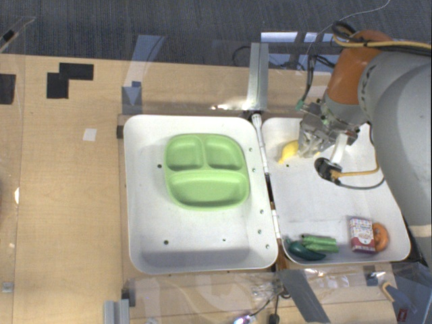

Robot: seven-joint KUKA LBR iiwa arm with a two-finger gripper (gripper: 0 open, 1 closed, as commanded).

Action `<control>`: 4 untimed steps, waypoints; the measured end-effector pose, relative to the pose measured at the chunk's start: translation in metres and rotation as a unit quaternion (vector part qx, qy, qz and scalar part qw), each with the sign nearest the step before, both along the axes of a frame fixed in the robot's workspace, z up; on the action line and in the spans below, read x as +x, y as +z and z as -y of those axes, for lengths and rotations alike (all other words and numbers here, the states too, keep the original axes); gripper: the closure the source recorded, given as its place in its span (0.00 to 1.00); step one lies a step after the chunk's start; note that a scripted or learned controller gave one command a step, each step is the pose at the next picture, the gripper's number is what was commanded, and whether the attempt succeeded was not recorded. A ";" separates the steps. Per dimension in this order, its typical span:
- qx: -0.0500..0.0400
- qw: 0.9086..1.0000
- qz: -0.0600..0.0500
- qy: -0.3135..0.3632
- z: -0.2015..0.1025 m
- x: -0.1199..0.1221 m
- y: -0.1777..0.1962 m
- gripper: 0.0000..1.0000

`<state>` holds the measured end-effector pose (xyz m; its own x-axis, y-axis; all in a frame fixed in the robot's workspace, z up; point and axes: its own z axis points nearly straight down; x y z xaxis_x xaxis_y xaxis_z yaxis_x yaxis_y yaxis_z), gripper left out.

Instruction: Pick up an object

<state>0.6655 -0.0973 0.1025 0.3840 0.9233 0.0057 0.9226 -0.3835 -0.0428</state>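
Gripper [314, 147] hung low over the far part of the right bin [337, 211], reaching in from the right on the grey arm [398, 106] with its orange band [347, 73]. Its tips sat just beside a small yellow object [288, 152], which lay on the bin floor near the far left corner, close to the divider between the two bins. Whether the gripper was apart or together could not be told from above, and nothing could be seen clamped in it. A black cable [351, 177] looped under the wrist.

Along the near edge of the right bin lay a green item [312, 246], and near the right corner a red-and-white packet [362, 234] touched an orange round thing [381, 235].

The left bin [145, 235] held a green divided plate [205, 170] with three compartments, set toward its middle.
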 end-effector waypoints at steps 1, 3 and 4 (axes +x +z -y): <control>-0.011 0.996 0.024 -0.087 0.013 -0.035 -0.013 1.00; -0.012 1.000 0.022 0.009 0.082 0.005 0.192 1.00; -0.011 0.995 0.024 0.092 0.090 0.004 0.305 1.00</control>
